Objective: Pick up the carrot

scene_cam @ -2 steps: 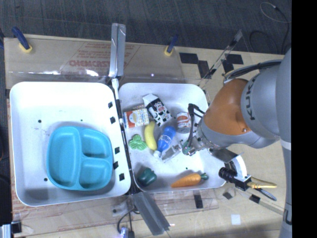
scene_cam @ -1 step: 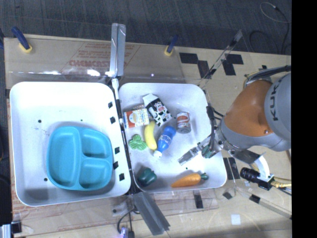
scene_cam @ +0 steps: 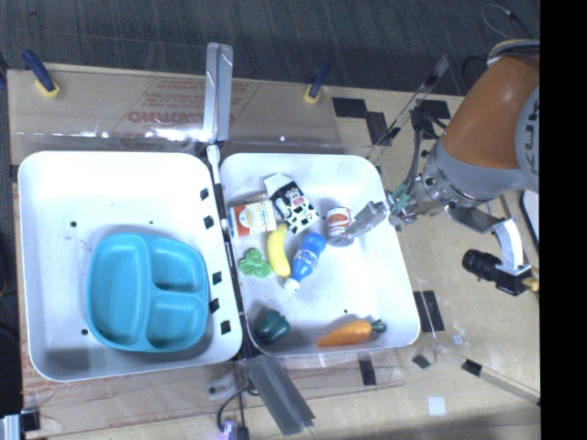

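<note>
Two shallow white bins lie side by side on the bench; we label them the left bin and the right bin. The left bin carries a blue divided plate toward its near edge.

In the right bin we find the carrot, orange with a green top, lying on its side along the near edge, close to the near right corner and apart from the other items. A dark green vegetable sits at the near left corner. Toward the middle we see a yellow banana, a small green leafy piece just beside it on the left, and a blue bottle tilted on its side just to the banana's right. Nearer the far edge rest an orange-and-white carton and a black-and-white cow-patterned carton, touching or nearly so. A small can stands to their right.

The arm reaches in over the right edge of the right bin. Its gripper sits low near the can, its tip just beside or against it; we cannot tell which. We cannot tell how the pincer is set, whether released or clenched, since the tip appears as one grey shape. It is well apart from the carrot, and we see nothing held in it.
</note>
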Motion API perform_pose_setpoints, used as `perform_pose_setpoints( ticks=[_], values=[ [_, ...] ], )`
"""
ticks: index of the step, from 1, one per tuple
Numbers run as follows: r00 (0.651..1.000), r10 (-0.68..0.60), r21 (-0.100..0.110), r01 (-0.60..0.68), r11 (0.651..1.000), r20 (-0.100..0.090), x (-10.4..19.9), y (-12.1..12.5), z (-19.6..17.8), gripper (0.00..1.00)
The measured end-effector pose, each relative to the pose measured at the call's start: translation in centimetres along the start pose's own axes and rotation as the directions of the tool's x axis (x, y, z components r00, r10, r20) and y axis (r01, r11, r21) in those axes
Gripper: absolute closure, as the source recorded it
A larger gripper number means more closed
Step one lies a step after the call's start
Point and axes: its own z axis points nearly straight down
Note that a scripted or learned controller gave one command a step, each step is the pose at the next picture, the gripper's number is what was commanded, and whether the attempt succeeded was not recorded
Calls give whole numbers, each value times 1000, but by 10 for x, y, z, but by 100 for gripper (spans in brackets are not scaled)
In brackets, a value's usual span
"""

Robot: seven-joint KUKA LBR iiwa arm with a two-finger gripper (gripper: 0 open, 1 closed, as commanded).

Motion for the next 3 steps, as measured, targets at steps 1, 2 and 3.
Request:
perform_pose_setpoints(
  ticks=[1, 2, 3],
  values=[
    [999, -47, 3, 47, 999, -2, -17, -53, 82, 0],
    [920, -392, 0, 392, 920, -1, -16, -51, 173, 0],
    [924, -383, -1, 383, 924, 1, -17, -52, 68, 0]
  ],
)
